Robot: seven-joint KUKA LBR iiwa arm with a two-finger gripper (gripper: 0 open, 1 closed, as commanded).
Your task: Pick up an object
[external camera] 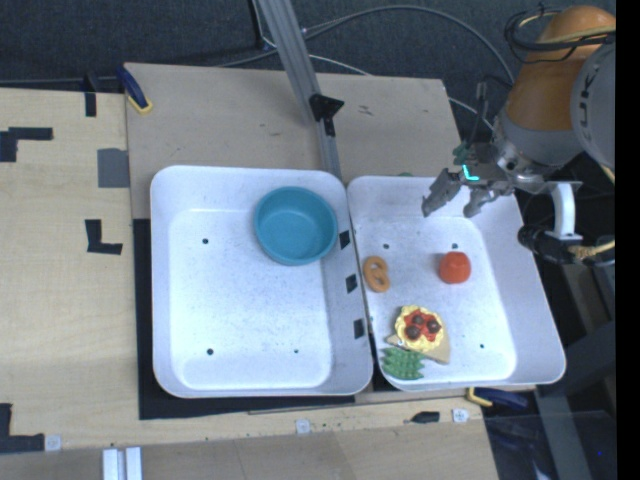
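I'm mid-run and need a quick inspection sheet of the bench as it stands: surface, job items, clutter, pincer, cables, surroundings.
Surface: two white bins side by side, left bin, right bin, on a tan bench.
Job's things: blue bowl in the left bin's far right corner; in the right bin a red tomato-like toy, a small pretzel, a toy pizza slice and a green leafy toy at the near edge.
Clutter: nothing seen.
Pincer: open, holding nothing, over the right bin's far edge.
Cables: black cables behind the bench.
Surroundings: slanted grey pole; black tape marks on the bench.
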